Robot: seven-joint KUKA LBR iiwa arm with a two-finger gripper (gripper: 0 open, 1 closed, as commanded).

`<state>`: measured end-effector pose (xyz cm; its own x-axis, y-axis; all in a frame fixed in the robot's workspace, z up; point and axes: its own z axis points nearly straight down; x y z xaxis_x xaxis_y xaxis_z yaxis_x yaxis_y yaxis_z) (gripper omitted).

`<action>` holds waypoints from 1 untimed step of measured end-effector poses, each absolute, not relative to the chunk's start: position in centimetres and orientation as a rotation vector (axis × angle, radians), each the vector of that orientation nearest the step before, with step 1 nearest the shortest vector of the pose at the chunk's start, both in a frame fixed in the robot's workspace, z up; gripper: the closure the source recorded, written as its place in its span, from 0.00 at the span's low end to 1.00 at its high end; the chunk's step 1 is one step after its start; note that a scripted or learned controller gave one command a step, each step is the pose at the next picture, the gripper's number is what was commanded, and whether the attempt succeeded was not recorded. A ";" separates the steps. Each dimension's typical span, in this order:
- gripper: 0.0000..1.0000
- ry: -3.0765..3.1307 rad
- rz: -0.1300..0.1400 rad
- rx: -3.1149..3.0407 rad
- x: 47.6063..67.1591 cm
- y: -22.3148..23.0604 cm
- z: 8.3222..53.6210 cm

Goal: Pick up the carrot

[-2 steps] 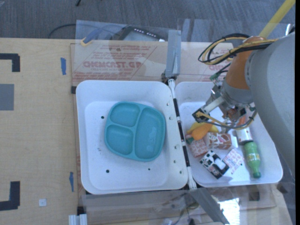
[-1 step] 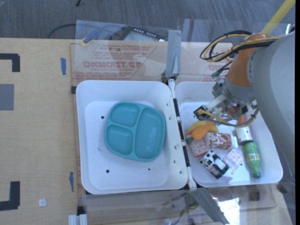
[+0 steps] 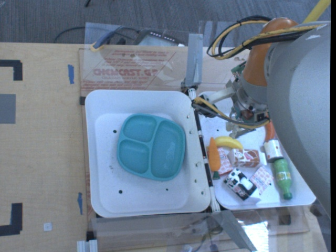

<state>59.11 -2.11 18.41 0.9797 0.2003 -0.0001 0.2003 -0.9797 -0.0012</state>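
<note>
The carrot (image 3: 213,154) is a short orange piece lying lengthwise against the left wall of the right bin (image 3: 302,199). A yellow banana (image 3: 229,141) lies just above and to its right, touching its top end. My gripper (image 3: 245,116) hangs over the upper part of the right bin, up and to the right of the carrot and apart from it. The grey wrist and its cables cover most of the gripper from above.
The left bin (image 3: 100,156) holds a teal divided plate (image 3: 151,147). In the right bin lie a snack packet (image 3: 240,157), a black-and-white toy (image 3: 239,184), a red-and-white packet (image 3: 261,178), a green bottle (image 3: 282,175) and a red-orange item (image 3: 270,131) beside the arm.
</note>
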 end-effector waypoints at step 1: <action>1.00 -0.313 -0.001 -3.125 59.0 0.0 18.4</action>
